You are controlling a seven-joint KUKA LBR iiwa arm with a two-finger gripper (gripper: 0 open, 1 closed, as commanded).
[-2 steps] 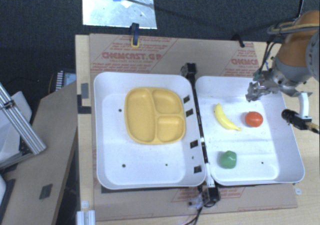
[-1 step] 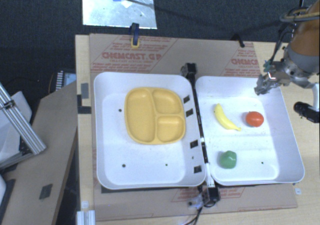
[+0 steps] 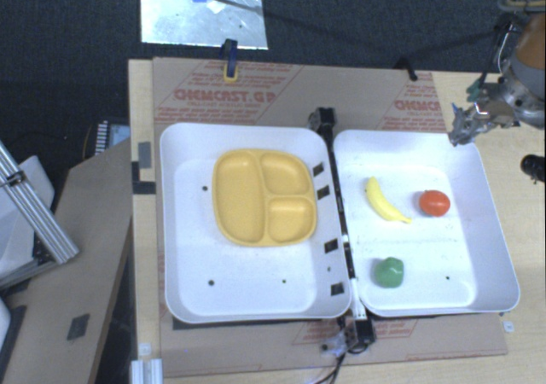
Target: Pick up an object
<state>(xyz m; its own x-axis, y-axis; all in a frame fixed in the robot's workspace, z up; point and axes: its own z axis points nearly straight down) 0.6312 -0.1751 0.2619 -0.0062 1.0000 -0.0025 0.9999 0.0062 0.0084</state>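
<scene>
While the hand (image 3: 465, 125) is hung over the right bin's (image 3: 478, 288) far rim, its grip unreadable, a banana (image 3: 386, 201) is seen inside, long axis running far-left to near-right, beside a tomato (image 3: 434, 202).

bins: 2 (image 3: 171, 288) (image 3: 486, 288) | tray: 1 (image 3: 264, 199) | banana: 1 (image 3: 386, 201) | tomato: 1 (image 3: 434, 202) | green fruit: 1 (image 3: 390, 272)

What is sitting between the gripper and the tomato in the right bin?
Nothing visible. The gripper hangs over the right bin's far right corner, with bare white floor between it and the tomato. The banana lies off to the side.
</scene>
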